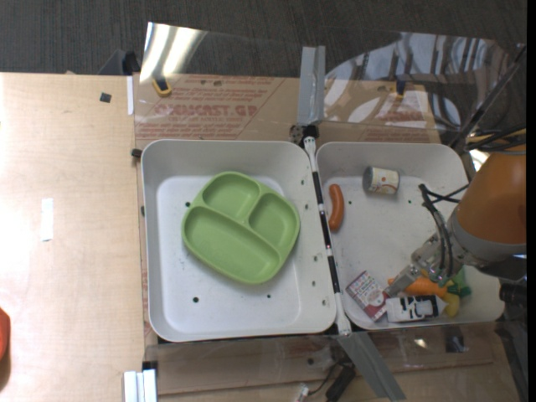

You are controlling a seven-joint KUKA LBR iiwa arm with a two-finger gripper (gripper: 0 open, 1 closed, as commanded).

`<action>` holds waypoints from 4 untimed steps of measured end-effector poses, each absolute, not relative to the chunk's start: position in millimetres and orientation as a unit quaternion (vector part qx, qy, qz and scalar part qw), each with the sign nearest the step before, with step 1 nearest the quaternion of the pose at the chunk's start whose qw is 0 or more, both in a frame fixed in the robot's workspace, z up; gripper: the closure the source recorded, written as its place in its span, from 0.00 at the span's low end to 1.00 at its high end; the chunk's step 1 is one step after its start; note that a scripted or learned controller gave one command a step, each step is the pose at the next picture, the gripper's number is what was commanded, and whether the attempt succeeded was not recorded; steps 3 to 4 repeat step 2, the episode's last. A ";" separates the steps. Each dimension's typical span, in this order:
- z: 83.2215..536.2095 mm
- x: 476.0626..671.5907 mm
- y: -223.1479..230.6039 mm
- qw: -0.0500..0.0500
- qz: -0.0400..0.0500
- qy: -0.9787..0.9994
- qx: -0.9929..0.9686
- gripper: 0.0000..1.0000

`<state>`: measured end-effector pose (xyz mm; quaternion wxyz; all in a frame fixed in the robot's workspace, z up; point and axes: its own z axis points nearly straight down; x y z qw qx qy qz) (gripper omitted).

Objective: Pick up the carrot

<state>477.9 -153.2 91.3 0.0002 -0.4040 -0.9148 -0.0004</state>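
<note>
Carrot (425, 286) lies at the near right corner of the right bin (352, 159), touching the gripper (412, 280). I cannot tell the gripper's state. Grasp step seems underway; next, confirm hold and lift straight up.

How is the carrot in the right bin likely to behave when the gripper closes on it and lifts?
The carrot looks like a small toy, so probably light and rigid. Its rounded, tapered shape may let it roll or slip. It lies crowded against a white box and the bin wall, so neighbours may get nudged.
</note>
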 end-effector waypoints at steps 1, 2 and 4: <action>100.1 478.6 -153.7 -0.001 -0.001 -0.914 -0.406 1.00; 191.1 500.2 -87.3 0.000 0.000 -0.903 -0.430 1.00; 191.1 500.2 -87.3 0.000 0.000 -0.903 -0.430 1.00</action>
